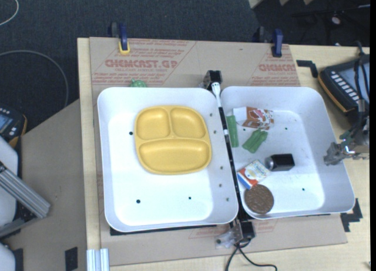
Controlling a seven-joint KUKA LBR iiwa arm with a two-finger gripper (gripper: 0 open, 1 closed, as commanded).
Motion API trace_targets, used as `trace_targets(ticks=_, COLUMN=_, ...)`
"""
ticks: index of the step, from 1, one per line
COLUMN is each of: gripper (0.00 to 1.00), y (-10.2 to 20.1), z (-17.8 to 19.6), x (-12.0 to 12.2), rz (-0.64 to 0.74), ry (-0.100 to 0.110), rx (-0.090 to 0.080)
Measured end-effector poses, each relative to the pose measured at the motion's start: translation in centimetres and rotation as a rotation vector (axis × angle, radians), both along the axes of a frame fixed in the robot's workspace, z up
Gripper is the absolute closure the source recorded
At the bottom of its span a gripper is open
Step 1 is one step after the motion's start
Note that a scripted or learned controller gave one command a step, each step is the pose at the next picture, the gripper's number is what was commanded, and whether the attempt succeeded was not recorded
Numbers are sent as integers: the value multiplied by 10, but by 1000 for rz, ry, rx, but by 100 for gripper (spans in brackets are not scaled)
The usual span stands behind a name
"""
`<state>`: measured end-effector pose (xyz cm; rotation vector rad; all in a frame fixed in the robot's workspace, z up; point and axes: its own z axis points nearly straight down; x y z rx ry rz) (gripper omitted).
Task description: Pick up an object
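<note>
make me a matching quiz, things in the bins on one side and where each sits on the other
Things:
1. yellow divided plate
2. brown round disc
3. black block
4. white and red packet

Places:
A. far end of right bin
B. left bin
C. near edge of right bin
D. middle of right bin

Pairs: 1-B, 2-C, 3-D, 4-A

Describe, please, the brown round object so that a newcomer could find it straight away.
Start at the right-hand white bin. Go to its near left corner, where the brown disc lies flat, just below a small red-and-white packet. It is the bin's only round, brown item.
</note>
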<state>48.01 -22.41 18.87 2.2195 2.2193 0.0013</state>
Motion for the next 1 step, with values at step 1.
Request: trace_targets(ticks=1, gripper=100, y=0, z=10, x=1, rz=0, ry=-3, rx=-2)
